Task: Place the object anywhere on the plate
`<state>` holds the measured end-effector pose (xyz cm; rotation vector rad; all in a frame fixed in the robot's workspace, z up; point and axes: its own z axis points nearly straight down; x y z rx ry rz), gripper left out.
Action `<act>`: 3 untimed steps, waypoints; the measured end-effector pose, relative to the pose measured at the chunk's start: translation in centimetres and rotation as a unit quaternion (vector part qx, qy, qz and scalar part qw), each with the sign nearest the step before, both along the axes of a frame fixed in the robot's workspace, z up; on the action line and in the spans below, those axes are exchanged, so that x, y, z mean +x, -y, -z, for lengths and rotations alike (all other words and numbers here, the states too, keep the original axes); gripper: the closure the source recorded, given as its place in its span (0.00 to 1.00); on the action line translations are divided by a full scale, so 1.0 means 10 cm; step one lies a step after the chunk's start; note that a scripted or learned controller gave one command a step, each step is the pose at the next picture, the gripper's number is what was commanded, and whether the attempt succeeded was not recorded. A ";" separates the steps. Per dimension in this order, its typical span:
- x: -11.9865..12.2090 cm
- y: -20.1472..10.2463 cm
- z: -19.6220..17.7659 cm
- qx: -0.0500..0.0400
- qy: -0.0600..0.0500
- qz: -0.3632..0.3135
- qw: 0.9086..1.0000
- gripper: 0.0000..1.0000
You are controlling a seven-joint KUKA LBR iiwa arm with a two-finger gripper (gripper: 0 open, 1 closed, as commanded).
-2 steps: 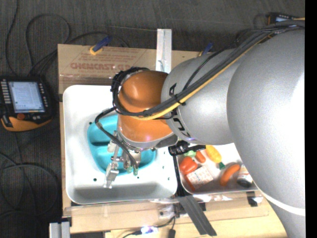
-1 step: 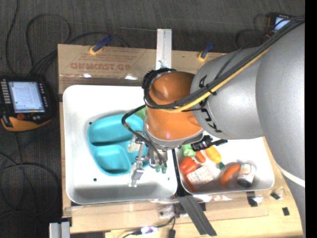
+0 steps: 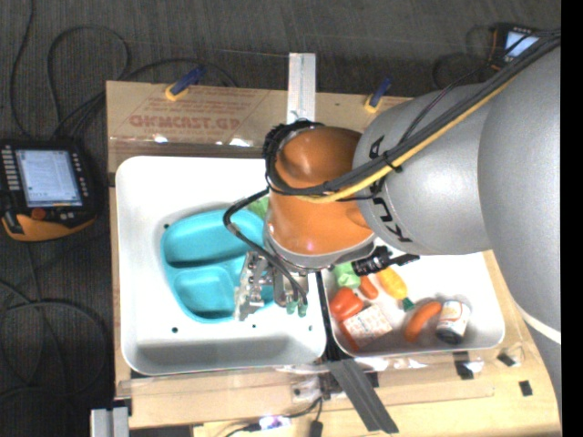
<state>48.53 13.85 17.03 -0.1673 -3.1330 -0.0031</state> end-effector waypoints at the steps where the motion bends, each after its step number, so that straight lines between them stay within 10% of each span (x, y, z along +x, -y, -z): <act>1: -0.02 -0.58 0.19 -0.001 0.002 -0.071 0.998 1.00; 2: 0.05 -0.60 0.40 0.000 0.000 -0.057 0.998 1.00; 3: 0.05 -0.60 0.40 0.001 0.000 -0.057 0.998 0.00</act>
